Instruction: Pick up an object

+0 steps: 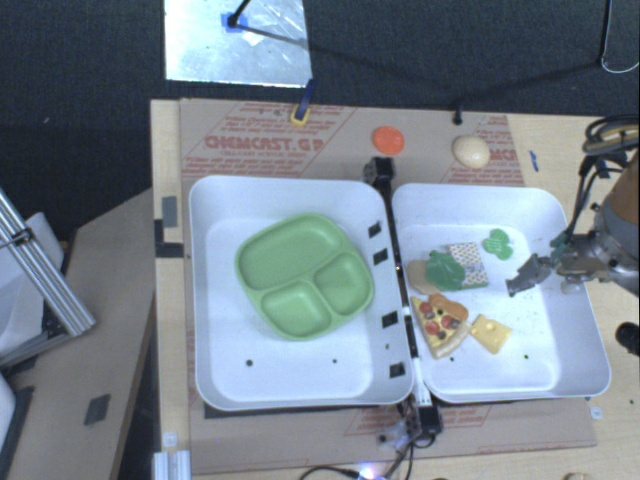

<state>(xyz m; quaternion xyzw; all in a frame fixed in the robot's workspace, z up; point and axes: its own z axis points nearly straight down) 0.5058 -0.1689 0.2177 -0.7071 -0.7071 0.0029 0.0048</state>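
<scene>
End effector (522, 280) hangs over the right bin (560, 368), near its right wall, tip pointing toward the bin's middle. Cannot tell whether it is wide or narrow; nothing seen in it.

Objects in the right bin, all on the side away from the end effector, toward the divider:
- small green piece (497, 243), nearest, just beyond the tip toward the far wall, apart from it.
- patterned block (466, 262), touching the broccoli (440, 268).
- cheese wedge (490, 333), toward the near wall.
- pizza slice (441, 323), beside the cheese, by the divider.

Left bin (215, 368) carries a green divided plate (303, 274) at its middle.

On the table's far edge, outside the bins: orange disc (387, 140), beige egg (471, 150).
</scene>
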